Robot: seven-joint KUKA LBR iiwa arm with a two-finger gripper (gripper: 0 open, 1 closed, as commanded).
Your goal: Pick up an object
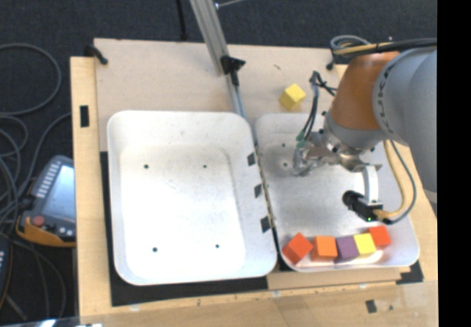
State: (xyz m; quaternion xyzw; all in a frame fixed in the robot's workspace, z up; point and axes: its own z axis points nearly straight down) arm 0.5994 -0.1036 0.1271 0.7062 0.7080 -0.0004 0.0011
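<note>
Along the near wall of the right bin (283, 134) lies a row of small blocks: an orange-red block (298, 247), an orange block (324, 247), a purple block (346, 247), a yellow block (365, 244) and an orange-red block (380, 236). My gripper (303, 163) hangs over the bin's far-left part, well apart from the row, with nothing visible between its fingers. A yellow cube (292, 96) rests on the bench behind the bin.
The left bin (125, 134) sits beside the right one. A slanted metal rail (210, 20) rises from the bench behind the bins. Cables and a pendant (51, 200) lie off the bench at the left.
</note>
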